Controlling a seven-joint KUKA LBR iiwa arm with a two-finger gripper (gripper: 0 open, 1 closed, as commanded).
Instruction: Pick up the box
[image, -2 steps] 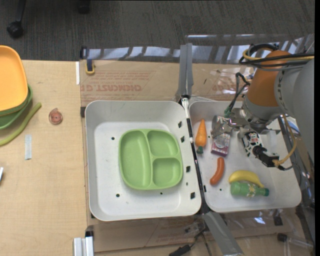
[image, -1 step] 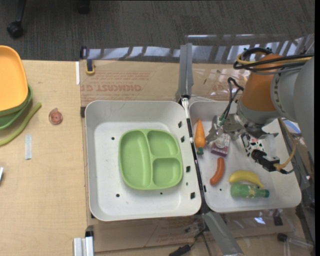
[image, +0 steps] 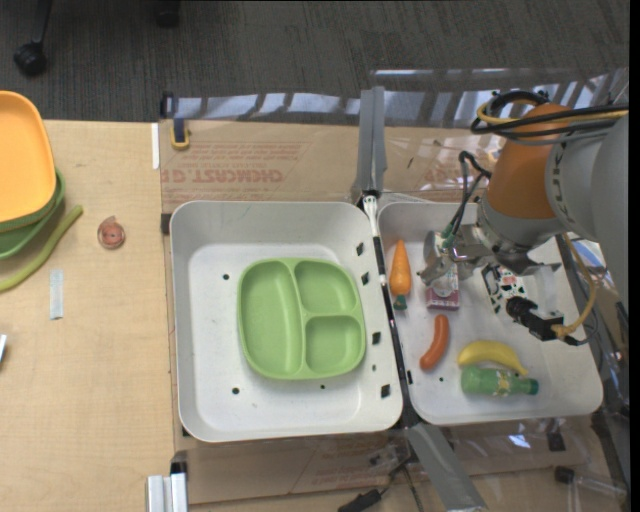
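The box (image: 443, 292) is small, pink and white, and lies in the right bin (image: 560, 400) near its left side. My gripper (image: 444, 266) hangs right over the box's far end, on the grey arm with the orange band (image: 525, 180) that reaches in from the right. Its fingers (image: 433, 268) stand apart, so the gripper is open, with the tips at the top of the box. From this angle I cannot tell whether they touch the box. The gripper hides the far part of the box.
In the right bin, an orange carrot (image: 399, 268) lies left of the box. A red sausage (image: 434, 342), a banana (image: 492, 353) and a green bottle (image: 497, 381) lie nearer the front. The left bin (image: 200, 400) holds a green divided plate (image: 301, 318).
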